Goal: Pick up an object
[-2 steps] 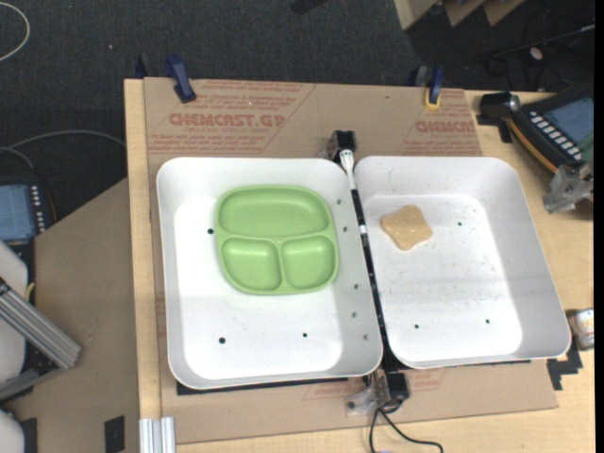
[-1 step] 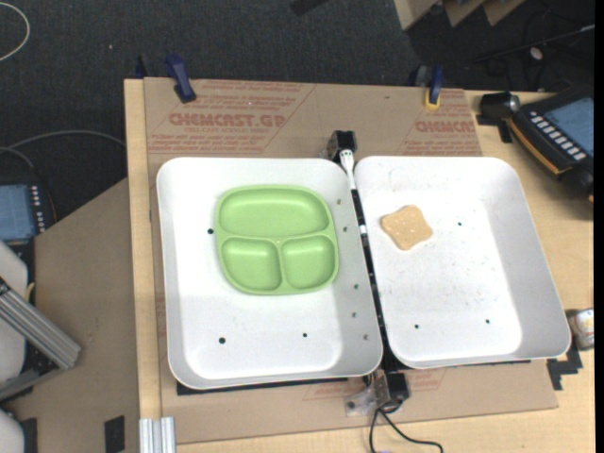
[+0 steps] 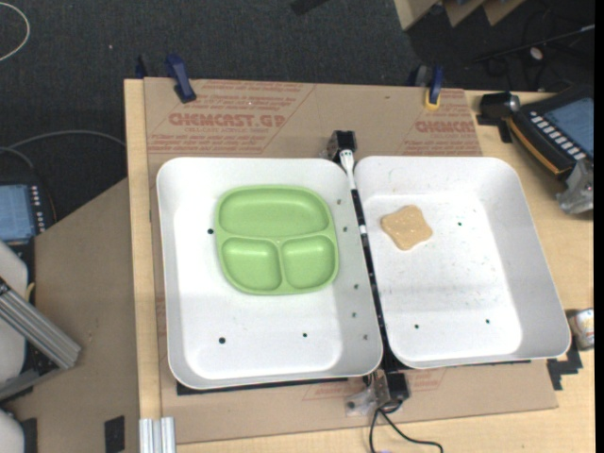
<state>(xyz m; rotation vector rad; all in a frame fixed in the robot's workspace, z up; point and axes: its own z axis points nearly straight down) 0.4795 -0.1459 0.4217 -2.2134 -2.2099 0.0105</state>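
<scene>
1. Camera view: two shallow white bins are sitting side by side on a brown board that is covering the surface (image 3: 283, 111); the left bin (image 3: 189, 281) and the right bin (image 3: 500, 291) are touching along their inner edges, near the middle of the view.
2. Camera view: a green divided plate (image 3: 276, 239) is lying flat in the upper half of the left bin, with one long compartment toward the far side and two smaller compartments toward the near side.
3. Camera view: a small tan flat piece (image 3: 406, 226), irregular in outline, is resting on the floor of the right bin, in its upper left part, near the edge shared with the left bin and well apart from the green divided plate.
4. Camera view: two clamps are gripping the far edge of the board, a blue clamp (image 3: 179, 76) on the left and a blue and yellow clamp (image 3: 434, 88) on the right.
5. Camera view: the state of the end effector is something I cannot tell from this moment.
</scene>
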